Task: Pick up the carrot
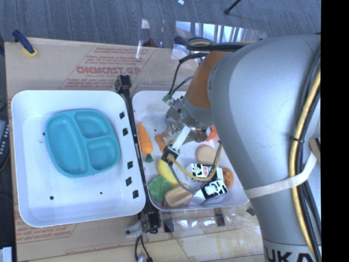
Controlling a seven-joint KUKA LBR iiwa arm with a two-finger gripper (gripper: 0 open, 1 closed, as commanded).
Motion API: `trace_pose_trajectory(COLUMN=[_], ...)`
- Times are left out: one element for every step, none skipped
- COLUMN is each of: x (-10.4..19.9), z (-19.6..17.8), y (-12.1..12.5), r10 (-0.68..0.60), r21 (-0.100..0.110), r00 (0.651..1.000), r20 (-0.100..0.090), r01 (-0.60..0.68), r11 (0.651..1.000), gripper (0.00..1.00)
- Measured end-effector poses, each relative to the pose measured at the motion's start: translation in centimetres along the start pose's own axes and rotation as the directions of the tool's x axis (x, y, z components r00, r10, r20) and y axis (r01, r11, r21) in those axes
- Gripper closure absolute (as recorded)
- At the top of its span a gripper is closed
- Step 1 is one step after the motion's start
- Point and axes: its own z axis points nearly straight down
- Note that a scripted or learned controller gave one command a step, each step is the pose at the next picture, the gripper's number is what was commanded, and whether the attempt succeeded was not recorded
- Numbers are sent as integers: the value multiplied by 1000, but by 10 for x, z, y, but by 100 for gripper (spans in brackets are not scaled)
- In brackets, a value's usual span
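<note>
From the camera view above the worktop, two shallow white plastic bins sit side by side on a brown cardboard sheet (82,64) printed with red lettering. The left bin (22,162) holds a light blue plastic tray (82,142) divided into three compartments. The right bin (143,100) holds a jumble of toy food. The long orange plastic carrot (144,140) lies against that bin's left wall, its narrow end pointing away from the camera and its blunt end toward a curved yellow plastic banana (167,172). Near the banana's lower end sit a rounded green plastic piece (158,187) and a tan oblong piece (179,196). Further right lie a beige rounded piece (205,155) and two small black-and-white patterned blocks (203,171) (216,189). The grey arm (262,119) with its orange band (199,89) comes in from the right and covers much of the right bin. Its jaws (175,134) point down into the bin, just right of the carrot and apart from it; how far they are open cannot be told, and nothing can be seen between them.
</note>
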Motion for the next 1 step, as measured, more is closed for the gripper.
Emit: trace_pose_trajectory(x=[0], z=[0], y=[0], r10=[-2], r21=[1], r00=[1000], r20=[0], r01=[2], r11=[1000], gripper=[0])
